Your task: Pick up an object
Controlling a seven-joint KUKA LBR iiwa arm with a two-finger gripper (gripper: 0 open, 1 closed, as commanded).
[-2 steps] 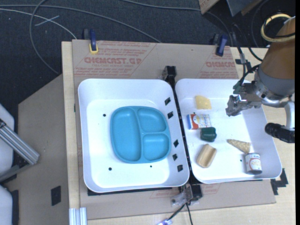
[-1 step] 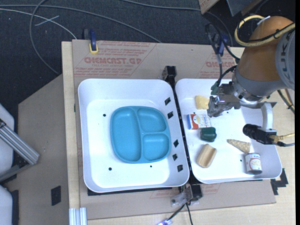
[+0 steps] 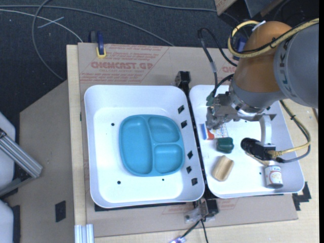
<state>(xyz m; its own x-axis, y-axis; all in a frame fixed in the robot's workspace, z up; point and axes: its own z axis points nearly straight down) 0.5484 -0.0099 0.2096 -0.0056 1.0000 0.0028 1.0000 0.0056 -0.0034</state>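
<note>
Green and small, the block [image 3: 225, 145] is sitting in the right bin [image 3: 291, 189], with the gripper [image 3: 215, 120] hanging close by it — spread or closed cannot be told. It is looking light and stiff — best taken across its narrow sides.

Over in the left bin [image 3: 96, 135], a light blue divided plate [image 3: 152, 145] with three compartments lies flat, right in the middle. In the right bin [image 3: 248, 190], a small dark green block [image 3: 225, 145] sits near the centre, with a tan cylinder [image 3: 222, 168] on its side just beside it on the near side. A little white bottle [image 3: 274, 175] with a red label stands at the near right corner, and a thin red-and-blue item [image 3: 205, 132] lies by the left wall.
</note>
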